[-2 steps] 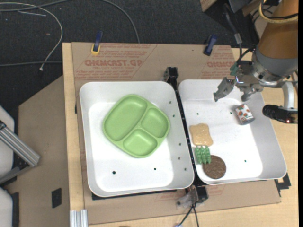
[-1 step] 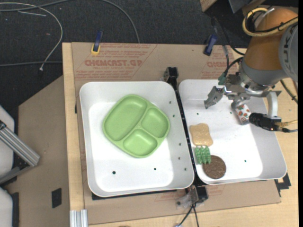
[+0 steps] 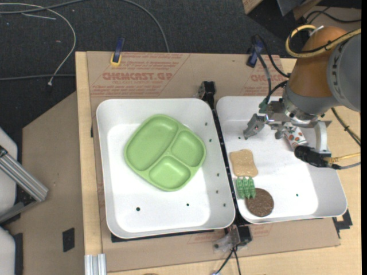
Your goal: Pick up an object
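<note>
Overhead, jaws above right bin (image 3: 321, 208)

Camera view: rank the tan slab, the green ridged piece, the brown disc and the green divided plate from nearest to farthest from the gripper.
From the gripper, over the right bin:
1. Tan slab, right bin, by its left wall.
2. Green ridged piece, just below the slab.
3. Brown disc, right bin's near edge.
4. Green divided plate, left bin.

I see a green plate (image 3: 165, 152) with three sections lying flat in the left bin (image 3: 109, 125). In the right bin (image 3: 321, 193) lie a tan slice like bread (image 3: 243, 162), a small green ridged thing (image 3: 245, 187) and a round brown disc (image 3: 260, 202), maybe a cookie, close together in a row.
</note>
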You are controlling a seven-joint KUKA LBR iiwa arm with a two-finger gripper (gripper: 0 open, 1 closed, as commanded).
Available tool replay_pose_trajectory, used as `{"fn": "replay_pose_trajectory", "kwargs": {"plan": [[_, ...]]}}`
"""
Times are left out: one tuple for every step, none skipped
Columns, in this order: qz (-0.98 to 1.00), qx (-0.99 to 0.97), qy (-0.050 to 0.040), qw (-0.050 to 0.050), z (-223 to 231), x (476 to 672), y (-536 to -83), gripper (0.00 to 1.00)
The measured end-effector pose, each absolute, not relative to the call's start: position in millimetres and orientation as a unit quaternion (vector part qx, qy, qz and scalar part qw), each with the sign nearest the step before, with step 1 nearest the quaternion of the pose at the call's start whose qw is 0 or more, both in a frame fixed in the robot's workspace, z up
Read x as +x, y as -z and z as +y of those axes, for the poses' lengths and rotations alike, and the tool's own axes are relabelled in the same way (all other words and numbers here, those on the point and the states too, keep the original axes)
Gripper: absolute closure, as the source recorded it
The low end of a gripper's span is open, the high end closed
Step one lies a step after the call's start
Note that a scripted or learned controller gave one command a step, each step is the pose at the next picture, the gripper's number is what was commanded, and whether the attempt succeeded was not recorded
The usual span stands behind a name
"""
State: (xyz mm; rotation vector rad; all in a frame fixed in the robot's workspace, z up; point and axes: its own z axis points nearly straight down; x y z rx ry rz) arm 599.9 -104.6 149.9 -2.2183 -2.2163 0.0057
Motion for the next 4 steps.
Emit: {"fn": "replay_pose_trajectory", "kwargs": {"plan": [[-0.707, -0.708, -0.0019, 0.003, -109.9, 593.3, -103.5, 0.0], [-0.707, -0.707, 0.0005, 0.001, -109.5, 595.4, -117.7, 1.0], [-0.707, -0.707, 0.002, -0.003, -115.5, 603.8, -177.5, 1.0], [-0.707, -0.707, 0.002, -0.003, -118.3, 600.4, -240.8, 1.0]]}}
